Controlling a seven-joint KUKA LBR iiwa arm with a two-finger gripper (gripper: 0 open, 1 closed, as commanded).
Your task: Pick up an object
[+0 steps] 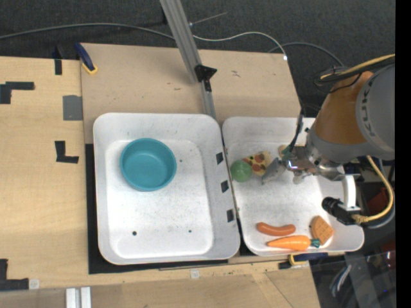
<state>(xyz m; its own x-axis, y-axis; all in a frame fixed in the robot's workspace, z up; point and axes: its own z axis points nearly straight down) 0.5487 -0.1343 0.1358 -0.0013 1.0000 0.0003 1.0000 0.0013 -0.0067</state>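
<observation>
Robot gripper [277, 169] low inside the right bin [257, 130].
Fingers apart, clamped on nothing, just right of a green ball [241, 171]; sausage [276, 228] and carrot [289, 242] nearer the bin's front.

Evenly and brightly lit from above, soft short shadows inside the white bins [103, 172], slight overall softness, dark floor [77, 5] beyond the desk [38, 172].

The worktop [38, 172] is pale wood with a tan board [148, 76] laid across its middle. Two shallow white bins sit on it side by side and touching: the left bin [106, 236] and the right bin [282, 204]. Black tape marks [64, 151] and a grey patch [72, 106] lie on the wood to the left.
</observation>
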